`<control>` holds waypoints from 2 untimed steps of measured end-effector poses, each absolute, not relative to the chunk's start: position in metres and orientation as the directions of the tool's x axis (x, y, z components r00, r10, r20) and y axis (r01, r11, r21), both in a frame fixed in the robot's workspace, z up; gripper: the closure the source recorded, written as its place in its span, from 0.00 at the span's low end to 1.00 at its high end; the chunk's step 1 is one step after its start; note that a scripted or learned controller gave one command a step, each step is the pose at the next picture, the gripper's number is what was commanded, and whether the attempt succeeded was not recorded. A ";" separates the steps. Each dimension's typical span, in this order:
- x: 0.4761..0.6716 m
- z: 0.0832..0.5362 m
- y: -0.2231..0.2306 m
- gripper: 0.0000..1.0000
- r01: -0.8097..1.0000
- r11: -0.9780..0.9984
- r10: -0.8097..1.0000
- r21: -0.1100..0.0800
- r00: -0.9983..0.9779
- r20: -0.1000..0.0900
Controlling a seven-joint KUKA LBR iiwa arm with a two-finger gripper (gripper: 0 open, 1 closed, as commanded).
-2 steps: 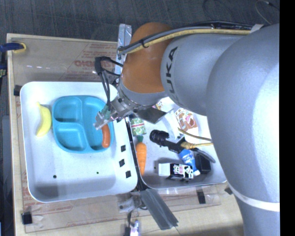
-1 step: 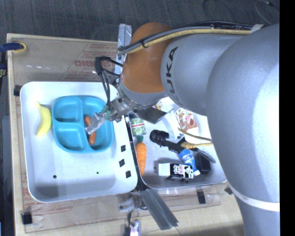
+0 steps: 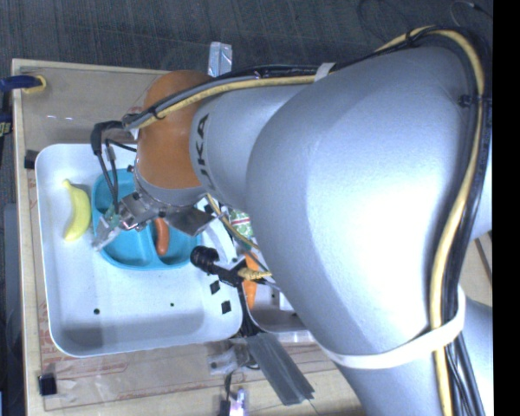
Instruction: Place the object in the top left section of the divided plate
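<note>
Arm (image 3: 347, 198), grey and bulky, sweeps in from the right and covers most of the bench (image 3: 69, 94). Its orange band sits over the left bin (image 3: 113, 319). The gripper (image 3: 113, 219) hangs low over the blue plate (image 3: 134, 254), at the plate's left side. Whether it is open or closed I cannot tell, and I see nothing held in it.

The plate lies in the far half of the left bin, partly hidden under the wrist. An orange piece (image 3: 162, 237) rests on the plate, right of the gripper; which section it is in I cannot tell. A banana (image 3: 76, 211) lies in the bin by its left edge, just beside the plate's rim and outside it. A blue clamp (image 3: 17, 83) grips the bench's far left corner.
</note>
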State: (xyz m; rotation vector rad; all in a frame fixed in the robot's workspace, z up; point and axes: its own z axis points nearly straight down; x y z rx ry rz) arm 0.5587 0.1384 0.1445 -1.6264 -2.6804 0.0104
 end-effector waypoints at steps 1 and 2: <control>0.558 0.151 0.139 1.00 0.884 0.468 0.884 -0.016 -0.468 0.003; 0.622 0.220 0.182 1.00 0.905 0.426 0.905 -0.005 -0.426 0.000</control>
